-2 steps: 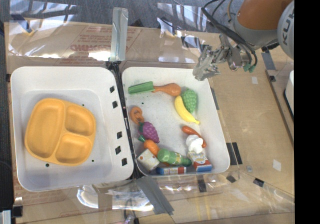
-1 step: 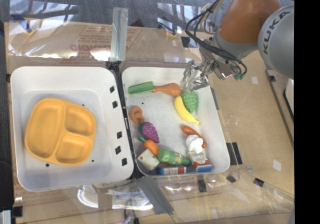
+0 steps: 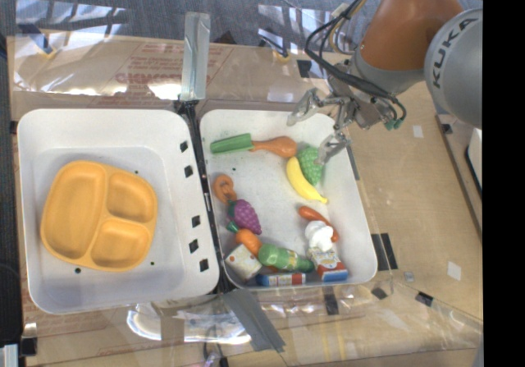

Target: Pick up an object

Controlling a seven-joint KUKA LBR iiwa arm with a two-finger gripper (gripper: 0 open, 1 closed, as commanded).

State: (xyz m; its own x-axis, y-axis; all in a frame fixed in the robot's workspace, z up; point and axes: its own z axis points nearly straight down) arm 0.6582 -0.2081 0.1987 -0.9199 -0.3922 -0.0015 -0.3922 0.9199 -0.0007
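The end effector (image 3: 318, 129) hung with fingers spread, holding nothing, over the right bin's (image 3: 359, 217) far edge, one fingertip beside the green toy (image 3: 310, 165). Approach step; next, probably descend and close.

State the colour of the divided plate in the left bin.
Yellow-orange plate, seen in the camera view.

place: robotics lab test cell | evidence: KUKA-branded arm (image 3: 455, 45) with loose cabling over a taped, plastic-sheeted worktop (image 3: 410, 217) | two white bins (image 3: 33, 193) side by side on the worktop, holding toy food (image 3: 305, 181) and a yellow divided tray (image 3: 98, 215)
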